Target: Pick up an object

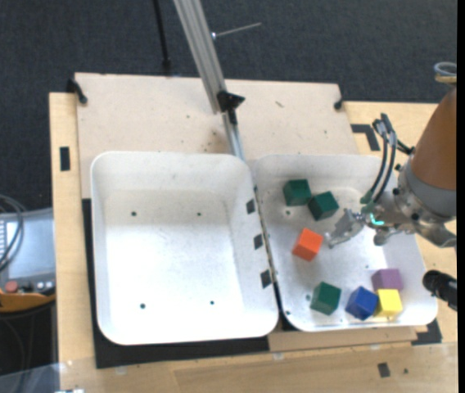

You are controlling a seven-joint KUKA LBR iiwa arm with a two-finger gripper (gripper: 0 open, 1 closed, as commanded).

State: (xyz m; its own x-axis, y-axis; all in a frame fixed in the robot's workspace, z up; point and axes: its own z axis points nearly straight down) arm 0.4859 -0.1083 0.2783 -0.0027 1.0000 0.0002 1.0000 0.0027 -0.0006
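Note:
The right bin [355,170] holds several cubes. Two dark green cubes [297,191] [323,205] sit near its back, and an orange cube [307,244] lies left of centre. Along the front edge are a green cube [326,297], a blue cube [363,302], a yellow cube [390,302] and a purple cube [388,279]. My gripper [345,228] reaches in from the right, hanging over the middle of the right bin, just right of the orange cube and below the second dark green cube. Nothing shows between its fingers.
The left bin [175,244] lies beside the right one. A slanted aluminium bar [202,43] rises from the back of the bench between the bins. A pendant and cables [15,256] lie off the bench at the left.

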